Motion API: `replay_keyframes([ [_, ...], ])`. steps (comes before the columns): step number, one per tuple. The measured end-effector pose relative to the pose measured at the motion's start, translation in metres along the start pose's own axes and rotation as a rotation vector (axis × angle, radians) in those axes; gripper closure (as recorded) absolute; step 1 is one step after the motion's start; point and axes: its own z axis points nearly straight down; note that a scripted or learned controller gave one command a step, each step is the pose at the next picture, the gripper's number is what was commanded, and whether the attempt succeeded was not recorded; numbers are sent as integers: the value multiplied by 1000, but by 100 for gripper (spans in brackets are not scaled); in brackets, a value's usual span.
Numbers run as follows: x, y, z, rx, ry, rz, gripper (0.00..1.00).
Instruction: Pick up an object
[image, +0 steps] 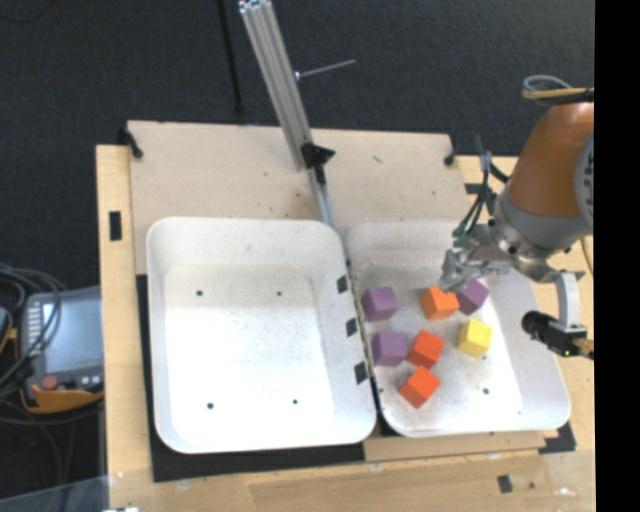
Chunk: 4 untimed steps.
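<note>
The right bin (520, 395) holds several small blocks. An orange block (438, 302) and a purple block (472, 295) lie side by side near its back. A purple block (379, 302) sits by the left wall, another purple one (389, 348) below it. Two more orange blocks (426, 349) (420, 386) lie in the middle, and a yellow block (475, 337) sits to their right. My gripper (458, 272) hangs low just above the orange and purple pair at the back, with the grey and orange arm behind it.
The left bin (250, 335) stands beside the right one, divided by clips along the shared wall. A slanted aluminium post (285, 95) rises behind the bins. A pendant with cables (55, 350) lies off the bench at the left.
</note>
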Motion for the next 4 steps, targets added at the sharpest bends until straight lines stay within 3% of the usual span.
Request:
replay_keyframes([
  [1, -1, 1, -28, 3, 1, -2, 100],
  [4, 172, -3, -25, 7, 4, -5, 100],
])
